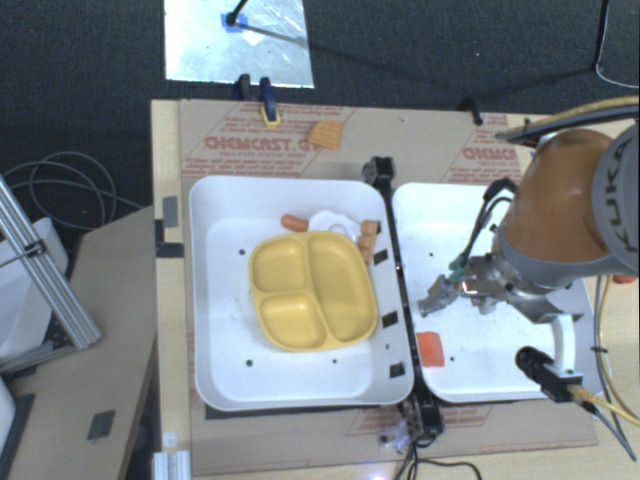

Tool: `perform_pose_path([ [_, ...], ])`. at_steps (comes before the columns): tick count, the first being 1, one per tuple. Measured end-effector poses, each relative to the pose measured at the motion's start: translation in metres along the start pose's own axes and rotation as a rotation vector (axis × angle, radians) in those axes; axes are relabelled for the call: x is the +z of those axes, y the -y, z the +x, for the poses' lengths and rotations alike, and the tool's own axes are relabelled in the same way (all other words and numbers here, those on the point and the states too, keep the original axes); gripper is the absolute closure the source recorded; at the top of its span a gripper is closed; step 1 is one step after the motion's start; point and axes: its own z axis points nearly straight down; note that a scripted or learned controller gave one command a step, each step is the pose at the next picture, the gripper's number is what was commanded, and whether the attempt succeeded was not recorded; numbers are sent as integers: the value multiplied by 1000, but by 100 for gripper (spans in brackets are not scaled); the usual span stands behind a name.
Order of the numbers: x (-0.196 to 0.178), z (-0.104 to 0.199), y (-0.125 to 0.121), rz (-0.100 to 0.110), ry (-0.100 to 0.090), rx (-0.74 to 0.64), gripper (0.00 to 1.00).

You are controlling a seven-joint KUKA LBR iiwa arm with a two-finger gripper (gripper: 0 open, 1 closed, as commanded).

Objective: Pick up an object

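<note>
A small orange-red block (429, 348) lies in the right bin (480, 378) near its front left corner. My gripper (437, 298) hangs over the right bin's left side, just above and behind that block, with nothing visible between its fingers. The left bin (215, 268) holds a yellow divided plate (310, 291), a small orange sausage-shaped piece (294, 223), a white piece (335, 226) and a tan block (368, 236) by its right wall.
The arm's orange band (560, 198) and grey wrist cover the right bin's right half. A tan sponge-like piece (325, 134) lies on the cardboard behind the bins. A black divider clamp (380, 170) sits between the bins.
</note>
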Motion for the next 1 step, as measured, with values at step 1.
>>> perform_pose_path([
  [1, -95, -56, 2, -27, 9, 11, 0],
])
